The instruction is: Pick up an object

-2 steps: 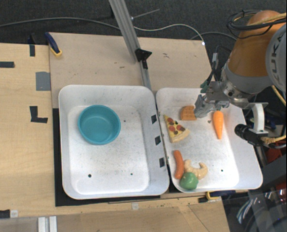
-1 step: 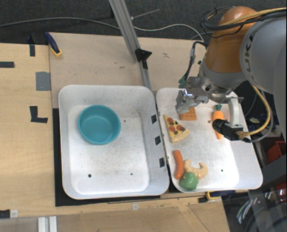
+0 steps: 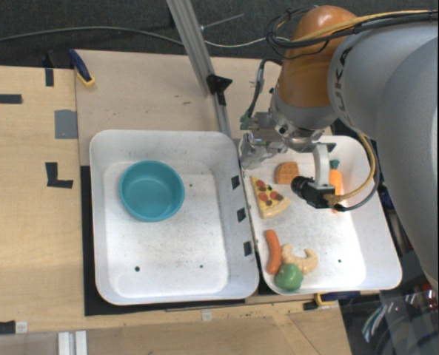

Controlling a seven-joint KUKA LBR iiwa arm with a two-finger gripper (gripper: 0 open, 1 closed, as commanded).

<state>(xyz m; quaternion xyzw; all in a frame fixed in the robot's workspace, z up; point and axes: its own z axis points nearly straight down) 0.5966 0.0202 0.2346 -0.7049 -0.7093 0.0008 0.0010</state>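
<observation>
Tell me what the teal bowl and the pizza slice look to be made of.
The round teal bowl in the left bin looks like smooth moulded plastic: uniform colour, soft sheen. The yellow wedge-shaped pizza slice with red dots in the right bin looks like a plastic or rubber toy, matte; which one is unclear.

Wooden bench point(image 3: 27, 198) carrying two white bins side by side: left bin point(image 3: 101, 220), right bin point(image 3: 367, 265), on a black mat point(image 3: 87, 272); tape marks point(image 3: 55, 174) scattered left.
</observation>
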